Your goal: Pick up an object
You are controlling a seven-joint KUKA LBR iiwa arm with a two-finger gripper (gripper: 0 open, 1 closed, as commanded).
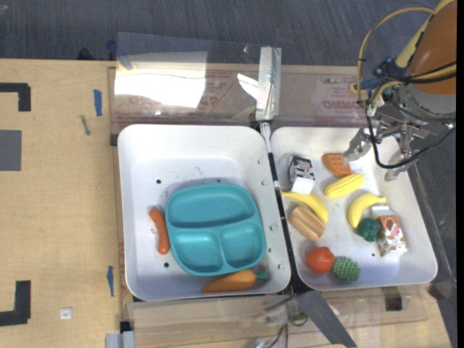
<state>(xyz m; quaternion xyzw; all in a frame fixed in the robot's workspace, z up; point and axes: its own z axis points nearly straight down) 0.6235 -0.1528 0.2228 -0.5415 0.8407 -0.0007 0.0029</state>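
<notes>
Evidently the approach step was in hand; the gripper (379, 145) hung with fingers apart and bare above the right bin's (424, 249) far side; the corn cob (344, 185) lay just beneath, calling for a short descent.

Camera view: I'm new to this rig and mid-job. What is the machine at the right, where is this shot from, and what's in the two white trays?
One fixed camera looks down at a slant on the bench. The grey robot arm with an orange band reaches in from the right; its two-finger hand hangs open and holds nothing, above the back of the right white bin. That bin holds toy food: yellow bananas, a red tomato, a bread roll. The left white bin holds a teal divided plastic tray, an orange carrot and a small red sausage.
</notes>
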